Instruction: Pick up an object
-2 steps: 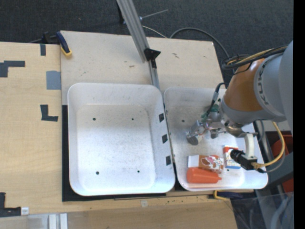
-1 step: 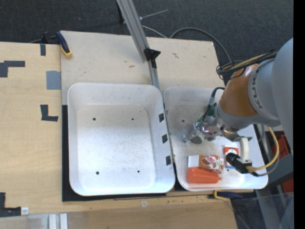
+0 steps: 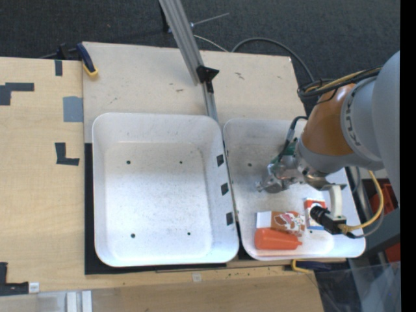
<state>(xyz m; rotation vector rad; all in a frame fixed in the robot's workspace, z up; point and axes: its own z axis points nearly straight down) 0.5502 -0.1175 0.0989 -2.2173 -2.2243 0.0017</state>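
- We see two white bins side by side on the bench: the left bin [image 3: 156, 187] and the right bin [image 3: 250, 142], into which the arm [image 3: 344, 132] reaches from the right edge of the view.
- The arm's grey body and orange band cover much of the right bin's far right side, and the gripper [image 3: 273, 181] hangs low over the middle of that bin, its metal tips pointing toward the left.
- Whether those tips stand apart or together we cannot tell; they are small and blurred here, and we see nothing clearly caught between them.
- The things to pick from lie together at the near end of the right bin: an orange wedge-shaped block [image 3: 276, 239] lying flat, its long axis running left to right along the near wall.
- Just behind it, touching or nearly so, sits a small printed packet [image 3: 288, 221] in red and white.
- The relation we judge the coming move to turn on: both objects lie on the near side of the gripper, toward the view's bottom edge and slightly right of the tips, near but apart from them.
- To straddle the orange block across its short width, we judge the gripper must shift toward the near wall before descending.
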